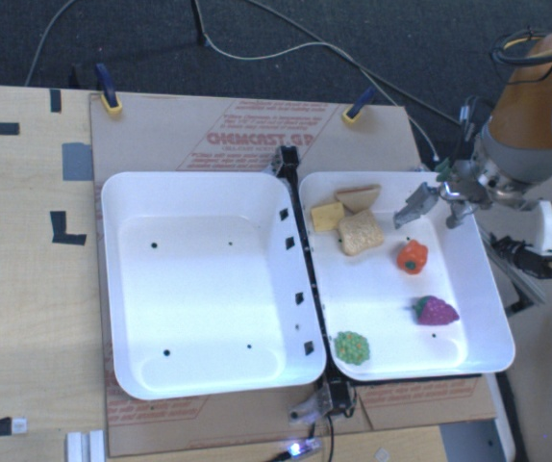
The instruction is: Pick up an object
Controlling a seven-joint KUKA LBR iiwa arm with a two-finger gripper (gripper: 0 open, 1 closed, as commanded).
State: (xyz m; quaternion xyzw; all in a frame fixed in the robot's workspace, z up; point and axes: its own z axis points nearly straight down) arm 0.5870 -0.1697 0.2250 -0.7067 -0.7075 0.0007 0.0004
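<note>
My gripper [435, 210] hangs over the upper right part of the right bin [478, 287], fingers spread open with nothing between them. Just below it lies an orange fruit-like piece [412, 256]. To its left sit a yellow cheese-like block [326, 217], a tan bread-like slice [361, 231] and another tan wedge [358, 197]. A purple grape bunch [435, 310] rests lower right, and a green broccoli-like lump [352, 346] lies at the bin's lower left.
The left bin [122, 258] stands beside the right one, divided by a black clip strip [300, 258]. Both rest on a cardboard sheet [247, 133] held by clamps. A cable [257, 46] runs across the dark floor behind.
</note>
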